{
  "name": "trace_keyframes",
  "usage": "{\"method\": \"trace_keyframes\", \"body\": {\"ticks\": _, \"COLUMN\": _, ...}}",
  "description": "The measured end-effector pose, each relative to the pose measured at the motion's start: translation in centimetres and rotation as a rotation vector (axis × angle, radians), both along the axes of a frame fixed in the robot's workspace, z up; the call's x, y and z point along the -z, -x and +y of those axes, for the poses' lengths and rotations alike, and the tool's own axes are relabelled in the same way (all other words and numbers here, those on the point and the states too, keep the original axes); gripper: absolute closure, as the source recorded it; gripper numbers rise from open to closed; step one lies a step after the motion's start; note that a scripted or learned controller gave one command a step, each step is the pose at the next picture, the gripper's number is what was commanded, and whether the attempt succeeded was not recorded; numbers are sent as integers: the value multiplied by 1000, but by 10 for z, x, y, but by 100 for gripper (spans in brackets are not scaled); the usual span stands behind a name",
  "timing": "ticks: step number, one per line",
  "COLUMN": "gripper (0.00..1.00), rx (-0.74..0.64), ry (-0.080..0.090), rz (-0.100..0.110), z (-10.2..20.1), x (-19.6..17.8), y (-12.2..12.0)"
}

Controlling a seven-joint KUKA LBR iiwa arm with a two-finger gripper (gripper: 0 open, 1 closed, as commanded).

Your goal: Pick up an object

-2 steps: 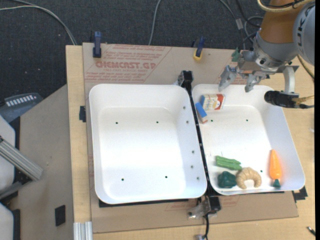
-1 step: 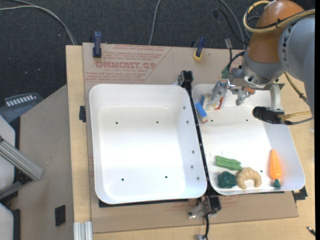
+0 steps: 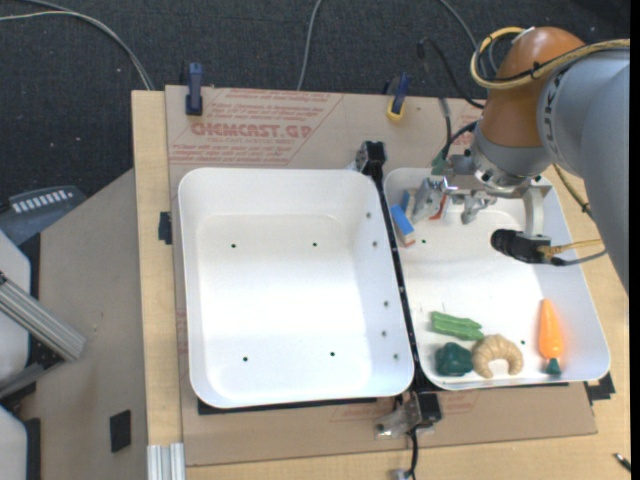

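Note:
My gripper (image 3: 450,205) hangs over the far end of the right bin (image 3: 580,298), open, with nothing between its fingers. Just left of it, a small blue and orange object (image 3: 404,219) leans against the bin's left wall. At the near end of the bin lie a light green vegetable (image 3: 456,323), a dark green lump (image 3: 452,359), a tan croissant (image 3: 497,355) and an orange carrot (image 3: 549,330).
The left bin (image 3: 200,298) sits beside the right one, their rims meeting along a black divider (image 3: 392,268). Clamps (image 3: 193,86) stand at the board's far edge. Cables run across the dark floor behind.

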State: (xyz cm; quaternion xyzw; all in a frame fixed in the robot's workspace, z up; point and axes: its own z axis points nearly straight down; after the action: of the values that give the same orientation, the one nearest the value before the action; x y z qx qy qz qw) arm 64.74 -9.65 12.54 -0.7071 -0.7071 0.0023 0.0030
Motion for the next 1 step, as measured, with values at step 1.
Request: {"method": "trace_keyframes", "body": {"ticks": 1, "gripper": 0, "rx": 0, "ry": 1, "rz": -6, "z": 0, "x": 32, "y": -1}}
